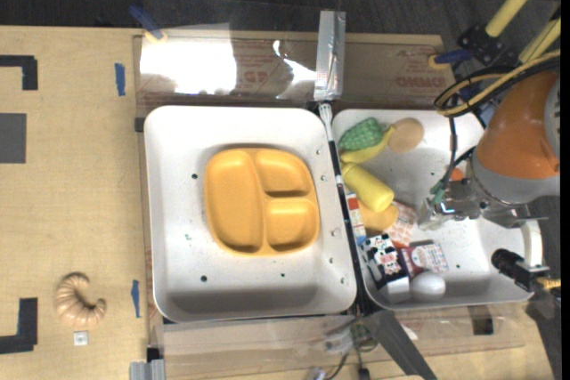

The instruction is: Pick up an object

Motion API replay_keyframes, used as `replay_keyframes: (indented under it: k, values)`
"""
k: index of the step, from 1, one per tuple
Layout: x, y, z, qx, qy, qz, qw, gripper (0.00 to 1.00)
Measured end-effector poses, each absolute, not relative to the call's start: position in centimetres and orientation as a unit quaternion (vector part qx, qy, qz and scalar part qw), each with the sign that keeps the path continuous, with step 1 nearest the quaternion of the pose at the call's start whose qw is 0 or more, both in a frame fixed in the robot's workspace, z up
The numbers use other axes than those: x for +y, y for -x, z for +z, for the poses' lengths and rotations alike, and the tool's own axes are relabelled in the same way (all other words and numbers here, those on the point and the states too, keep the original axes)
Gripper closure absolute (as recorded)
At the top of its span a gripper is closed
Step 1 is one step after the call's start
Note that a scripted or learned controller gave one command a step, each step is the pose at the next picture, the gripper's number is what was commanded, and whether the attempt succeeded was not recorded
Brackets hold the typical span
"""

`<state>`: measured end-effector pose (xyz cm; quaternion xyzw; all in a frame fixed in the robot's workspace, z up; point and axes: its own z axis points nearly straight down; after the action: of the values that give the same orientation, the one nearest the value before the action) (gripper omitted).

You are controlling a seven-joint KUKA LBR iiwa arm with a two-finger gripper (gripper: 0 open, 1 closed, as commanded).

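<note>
The right bin [468,267] holds several small objects. A green and yellow toy corn [363,137] and a tan egg-shaped piece [406,134] lie at its back. A yellow cylinder [367,186] lies along its left wall, with another yellow piece [379,217] below it. Near the front sit a black and white box [383,259], a red and white packet [428,257] and a white round piece [429,285]. My gripper [448,198] hangs low over the middle of this bin, right of the yellow pieces, under the grey and orange wrist [521,147]. Nothing is visibly held.
The left bin [169,133] holds a yellow compartment tray [261,198]. A tan curled toy [80,299] lies on the wooden bench at the far left. A clear plastic sheet [232,58] stands behind the bins. Cables and yellow poles crowd the upper right.
</note>
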<state>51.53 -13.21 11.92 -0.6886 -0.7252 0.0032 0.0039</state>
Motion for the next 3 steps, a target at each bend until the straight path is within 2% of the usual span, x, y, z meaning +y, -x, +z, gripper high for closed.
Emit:
replay_keyframes:
  k: [1, 2, 3]
  values:
    - [-13.1, -51.9, 12.3, -0.727, 0.687, 0.0, 0.001, 0.0]
    - [-9.7, -58.5, 9.0, -0.689, 0.725, -0.0045, -0.006, 0.0]
    - [-11.4, -63.5, 11.4, -0.722, 0.692, -0.001, -0.002, 0.0]
